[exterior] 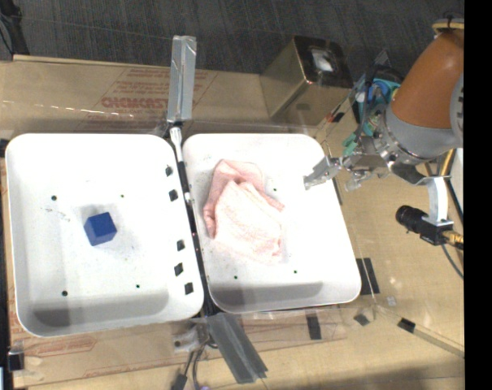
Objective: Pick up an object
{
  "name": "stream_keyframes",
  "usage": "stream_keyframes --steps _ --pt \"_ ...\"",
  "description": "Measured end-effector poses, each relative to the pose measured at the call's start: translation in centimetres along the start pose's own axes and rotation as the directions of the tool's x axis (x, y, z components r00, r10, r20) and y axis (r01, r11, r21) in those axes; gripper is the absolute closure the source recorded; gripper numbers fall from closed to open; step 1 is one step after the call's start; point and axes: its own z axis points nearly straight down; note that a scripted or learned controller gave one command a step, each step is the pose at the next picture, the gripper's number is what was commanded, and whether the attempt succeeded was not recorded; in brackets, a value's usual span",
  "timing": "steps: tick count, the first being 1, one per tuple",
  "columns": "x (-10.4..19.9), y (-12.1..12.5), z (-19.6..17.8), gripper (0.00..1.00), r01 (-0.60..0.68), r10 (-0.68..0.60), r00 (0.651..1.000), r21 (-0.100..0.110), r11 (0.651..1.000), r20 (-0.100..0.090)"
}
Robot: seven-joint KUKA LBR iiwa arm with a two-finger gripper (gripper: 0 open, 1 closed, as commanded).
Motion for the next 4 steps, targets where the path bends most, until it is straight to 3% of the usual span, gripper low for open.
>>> stream_keyframes --steps 1,2,3,4 --pt "0.4 2.7 17.1 0.0 0.053 -0.053 0.999 0.001 0.999 0.0" --pt "6.2 7.6 18.0 0.0 0.215 -0.215 0.977 -0.005 0.977 0.002" --pt "9.2 9.2 17.9 0.0 0.315 -0.315 0.949 -0.006 0.949 0.005" --pt "9.0 11.0 11.2 0.0 0.589 -0.589 0.808 -0.004 0.808 0.006"
